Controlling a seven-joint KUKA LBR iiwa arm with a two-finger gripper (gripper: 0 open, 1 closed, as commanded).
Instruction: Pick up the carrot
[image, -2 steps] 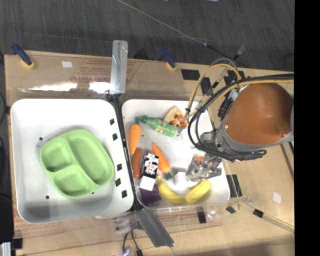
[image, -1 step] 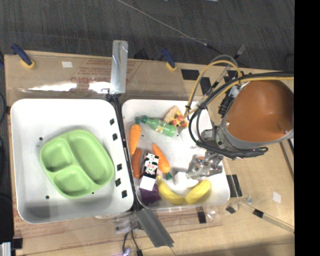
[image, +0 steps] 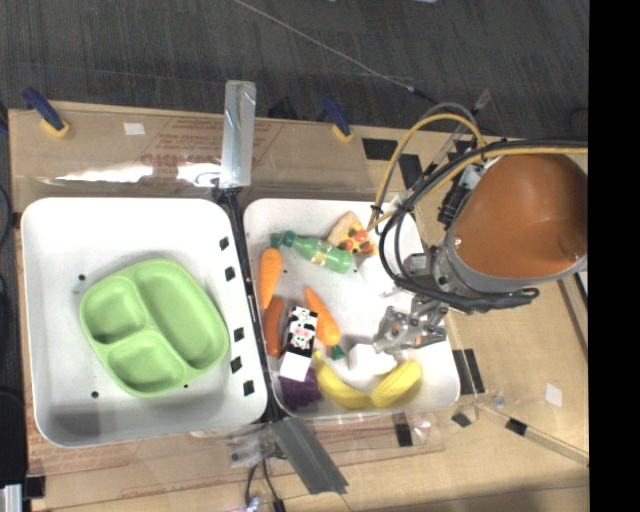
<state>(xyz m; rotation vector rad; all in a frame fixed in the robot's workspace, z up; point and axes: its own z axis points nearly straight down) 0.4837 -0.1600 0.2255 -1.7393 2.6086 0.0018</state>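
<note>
Cardboard-covered bench surfacing is bearing two white bins. A carrot (image: 270, 272) is lying in the right bin (image: 432, 385), against its left wall. The gripper (image: 408, 332) is being held over that bin's right side, well apart; its state cannot be told. A light, rigid, smooth toy is being assumed; mid-body grasping is advised.

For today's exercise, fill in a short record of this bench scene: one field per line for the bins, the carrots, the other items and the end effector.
left bin: holds a green divided tray
right bin: holds the toy food
carrots: one by the left wall, one mid-bin
other items: green bottle, pizza slice, banana
end effector: over the bin's right side, apart from both carrots
</note>
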